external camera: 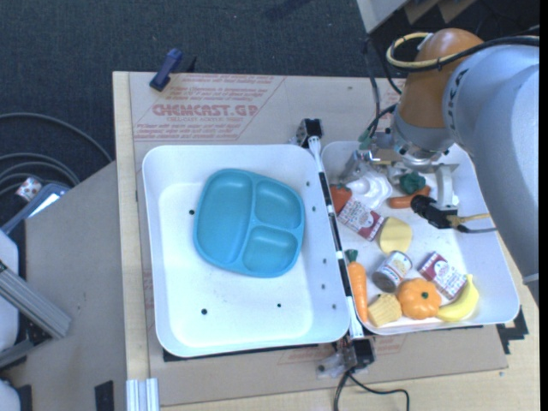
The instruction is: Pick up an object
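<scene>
We find the arm point(479, 84) reaching in from the right, its orange band above the wrist, with the jaws' end point(402, 171) down over the far part of the right bin point(505, 294). We cannot tell whether the jaws stand open or closed; the wrist hides them from above, and we see nothing held.

The right bin carries the loose items. A carrot point(358, 288) lies against the bin's left wall, long axis running far to near, tip toward the near edge. A banana point(462, 302) curves along the near right corner, beside a small pumpkin point(419, 299). A tin point(393, 270) sits just left of the pumpkin, and a yellow corn piece point(383, 310) lies near the carrot's tip. A pale yellow wedge point(395, 235) lies mid-bin. Two red-and-white packets show, one point(360, 219) left of the wedge, the other point(442, 274) right of the tin. Close by the jaws lie a green piece point(414, 181) and an orange piece point(399, 201), the latter with its long axis left to right.

The left bin point(171, 315) holds a blue divided plate point(249, 223), flat, with three compartments.

Both bins rest on the worktop point(214, 110), a board with red printing.
</scene>
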`<state>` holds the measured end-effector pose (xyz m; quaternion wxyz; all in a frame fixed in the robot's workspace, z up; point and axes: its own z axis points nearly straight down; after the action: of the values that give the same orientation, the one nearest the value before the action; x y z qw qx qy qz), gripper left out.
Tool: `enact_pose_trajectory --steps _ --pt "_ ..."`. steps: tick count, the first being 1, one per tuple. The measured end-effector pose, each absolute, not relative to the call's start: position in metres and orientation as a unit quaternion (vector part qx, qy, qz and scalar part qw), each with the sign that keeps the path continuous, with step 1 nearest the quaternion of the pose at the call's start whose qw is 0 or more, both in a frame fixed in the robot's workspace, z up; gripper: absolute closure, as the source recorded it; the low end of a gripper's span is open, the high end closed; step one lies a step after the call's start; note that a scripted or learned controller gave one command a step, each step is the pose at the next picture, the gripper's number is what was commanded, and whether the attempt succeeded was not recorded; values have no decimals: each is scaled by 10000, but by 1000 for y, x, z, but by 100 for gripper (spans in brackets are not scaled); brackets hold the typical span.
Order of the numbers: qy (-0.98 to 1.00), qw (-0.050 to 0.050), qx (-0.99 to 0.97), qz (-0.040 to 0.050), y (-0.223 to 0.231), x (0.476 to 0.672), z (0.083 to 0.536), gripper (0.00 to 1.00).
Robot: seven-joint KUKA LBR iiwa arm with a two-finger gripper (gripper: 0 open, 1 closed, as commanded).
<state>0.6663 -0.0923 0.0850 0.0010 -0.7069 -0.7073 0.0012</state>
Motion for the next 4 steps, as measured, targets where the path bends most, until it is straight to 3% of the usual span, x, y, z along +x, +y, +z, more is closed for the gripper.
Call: enact_pose_trajectory --steps 4 --pt "-7069 5 -7073 9 -96 666 85 0"
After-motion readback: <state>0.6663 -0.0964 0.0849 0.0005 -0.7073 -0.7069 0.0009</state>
